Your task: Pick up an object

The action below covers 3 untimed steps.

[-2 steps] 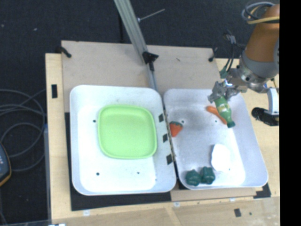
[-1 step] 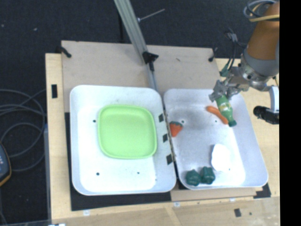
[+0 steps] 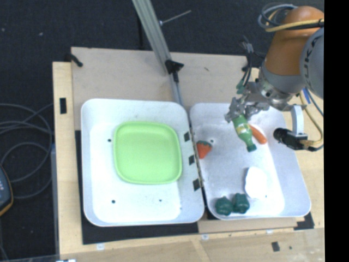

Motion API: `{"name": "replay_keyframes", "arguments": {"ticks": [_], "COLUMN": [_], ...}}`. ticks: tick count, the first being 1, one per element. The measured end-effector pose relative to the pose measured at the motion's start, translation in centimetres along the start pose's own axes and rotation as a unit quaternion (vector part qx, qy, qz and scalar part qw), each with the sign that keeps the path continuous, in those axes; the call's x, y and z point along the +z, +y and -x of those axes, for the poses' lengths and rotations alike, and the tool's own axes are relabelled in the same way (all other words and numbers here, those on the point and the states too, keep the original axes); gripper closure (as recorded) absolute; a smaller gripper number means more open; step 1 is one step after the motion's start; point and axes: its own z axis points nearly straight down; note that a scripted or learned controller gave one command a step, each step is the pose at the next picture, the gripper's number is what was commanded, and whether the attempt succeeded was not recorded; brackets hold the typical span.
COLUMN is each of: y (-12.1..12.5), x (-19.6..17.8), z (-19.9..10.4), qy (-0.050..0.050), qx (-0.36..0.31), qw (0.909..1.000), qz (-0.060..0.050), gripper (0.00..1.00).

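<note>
In the upper right of the frame, the gripper [image 3: 238, 115] hangs over the right-hand bin [image 3: 229, 162] with the neck of a green bottle [image 3: 244, 132] apparently pinched between narrow-set fingers, its body slanting down beside an orange carrot-like piece [image 3: 259, 136]. The hold looks shallow and off-centre, so the bottle could swing or slip back into the bin. A small strawberry-like piece [image 3: 203, 149] lies at the bin's left wall; a green plate [image 3: 147, 152] sits in the left bin [image 3: 98, 201].

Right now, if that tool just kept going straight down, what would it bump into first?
Probably the green bottle just beneath the tool, with the orange carrot-like piece beside it. Under them lies the right bin. Depth is hard to judge from above.
</note>
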Motion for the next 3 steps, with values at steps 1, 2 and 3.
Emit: {"name": "replay_keyframes", "arguments": {"ticks": [1, 2, 3], "y": [-0.7, -0.8, -0.9], "x": [-0.9, 0.2, -0.8], "z": [-4.9, -9.8, -15.4], "qy": [0.000, 0.000, 0.001], "qx": [0.000, 0.000, -0.001], "qw": [1.0000, 1.0000, 1.0000], "qz": [0.001, 0.000, 0.000], "gripper": [1.00, 1.00, 1.00]}}
